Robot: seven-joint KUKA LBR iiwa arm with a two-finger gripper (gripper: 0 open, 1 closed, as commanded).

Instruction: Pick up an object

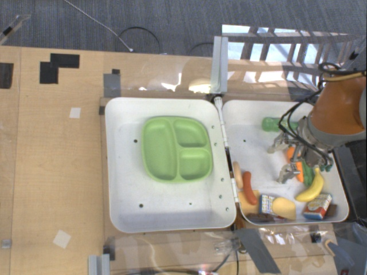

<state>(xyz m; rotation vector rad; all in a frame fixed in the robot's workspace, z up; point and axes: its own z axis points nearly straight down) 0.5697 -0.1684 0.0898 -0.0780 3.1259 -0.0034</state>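
My gripper (282, 159) hangs low in the right bin (252, 125), with its two silver fingers (285, 173) spread apart, so it is open. An orange carrot-like piece with a green end (299, 171) lies just right of the fingers, partly hidden under the wrist; I see nothing clamped between them. A yellow banana (310, 189) lies right below the gripper. A green object (270, 123) sits above it near the bin's back. The grey and orange arm (338, 110) covers the bin's right side.
Along the right bin's front lie a red sausage (247, 181), a small printed box (266, 203), a yellow lemon-like item (284, 207) and a red and blue carton (317, 207). The left bin (123, 205) holds a green divided plate (176, 149).
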